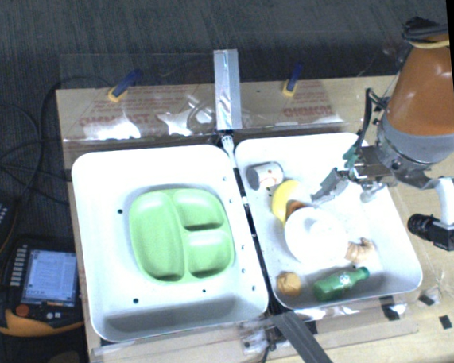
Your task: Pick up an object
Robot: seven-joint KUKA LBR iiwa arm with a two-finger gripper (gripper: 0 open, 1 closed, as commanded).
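Observation:
The right bin (391, 225) holds several objects. A small grey and white cylinder (263, 174) lies at its far left. Just below it sits a yellow fruit-like piece (284, 197), touching a white round dish (315, 236). A green bottle (340, 282) lies along the near wall, with a brown ball (287, 283) to its left and a small tan piece (360, 248) above it. My gripper (347, 191) hangs over the upper middle of this bin, right of the yellow piece. Its fingers are spread open with nothing between them.
A green divided plate (181, 232) lies in the left bin (104, 228). A metal divider (228, 97) runs between the bins at the back. Screens and cables (28, 275) sit off the bench to the left. A black fitting (433, 230) sticks out at the right.

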